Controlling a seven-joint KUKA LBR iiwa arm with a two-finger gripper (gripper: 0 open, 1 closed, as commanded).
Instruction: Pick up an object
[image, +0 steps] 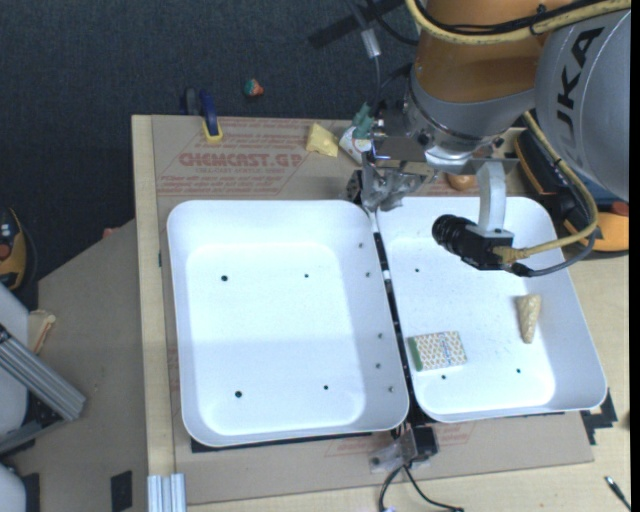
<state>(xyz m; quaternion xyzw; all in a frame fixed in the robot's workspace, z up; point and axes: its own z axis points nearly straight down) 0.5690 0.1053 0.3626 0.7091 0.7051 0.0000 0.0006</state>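
Objects I count in the right white bin (570, 385): two, a patterned flat packet (438, 351) near its front-left corner, a beige wedge (528, 316) by its right edge. Farther back, cardboard reads "CHEMCAST" (238, 159). I cannot tell the gripper's (378, 192) finger state.

A single fixed camera sits above the bench (250, 150), looking down at a slant. Both white bins (270, 310) lie mid-frame; the arm (500, 60) enters from the bins' right.
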